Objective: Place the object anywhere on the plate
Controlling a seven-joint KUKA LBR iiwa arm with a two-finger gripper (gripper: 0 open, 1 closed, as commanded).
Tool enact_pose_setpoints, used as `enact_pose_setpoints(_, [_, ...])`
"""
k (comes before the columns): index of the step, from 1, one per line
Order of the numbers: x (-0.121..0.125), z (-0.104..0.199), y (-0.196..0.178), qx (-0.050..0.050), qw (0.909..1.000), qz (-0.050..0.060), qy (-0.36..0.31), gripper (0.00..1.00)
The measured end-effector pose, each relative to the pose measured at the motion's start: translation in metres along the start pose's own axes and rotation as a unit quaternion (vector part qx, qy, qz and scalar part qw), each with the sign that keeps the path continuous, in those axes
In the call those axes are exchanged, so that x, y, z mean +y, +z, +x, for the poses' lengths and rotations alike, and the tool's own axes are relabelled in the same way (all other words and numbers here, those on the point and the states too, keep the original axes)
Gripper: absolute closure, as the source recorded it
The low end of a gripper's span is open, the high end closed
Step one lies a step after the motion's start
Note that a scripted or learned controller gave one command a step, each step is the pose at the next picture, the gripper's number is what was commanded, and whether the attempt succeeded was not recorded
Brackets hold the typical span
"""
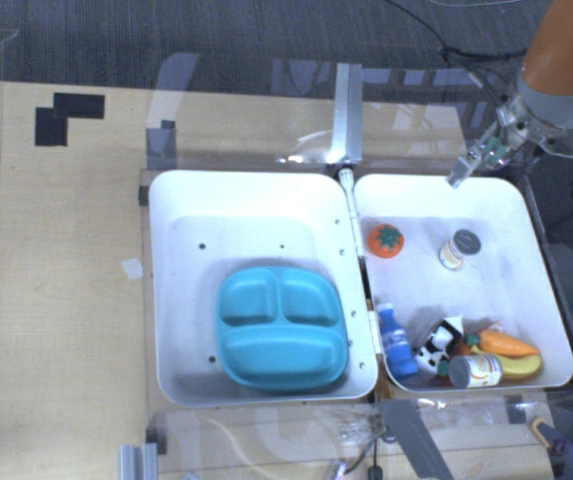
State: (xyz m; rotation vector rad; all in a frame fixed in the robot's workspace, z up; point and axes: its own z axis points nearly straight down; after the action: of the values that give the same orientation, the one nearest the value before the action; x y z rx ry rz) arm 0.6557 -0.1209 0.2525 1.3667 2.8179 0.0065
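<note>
A blue plate (281,328) with three compartments lies in the left bin (191,218), toward its front. In the right bin (511,218), a red-orange tomato-like toy (386,240) lies near the divider, with a small jar with a grey lid (458,248) to its right. Along the front wall lie a blue bottle (395,343), a black-and-white toy (439,340), a can (473,370), an orange carrot (506,344) and a yellow banana (521,366). My gripper (469,165) hangs over the right bin's far edge, well apart from every object, with nothing visibly in it.
A metal post (347,118) stands behind the divider between the bins. The arm's orange band (566,28) comes in from the upper right. Wooden bench top spreads to the left of the bins.
</note>
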Motion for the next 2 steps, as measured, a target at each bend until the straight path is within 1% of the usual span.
enact_pose_setpoints(1, [0.055, 0.061, 0.015, 0.001, 0.9843, 0.000, -0.176, 1.00])
enact_pose_setpoints(2, [-0.048, 0.014, 0.026, 0.001, 0.9986, 0.002, -0.053, 1.00])
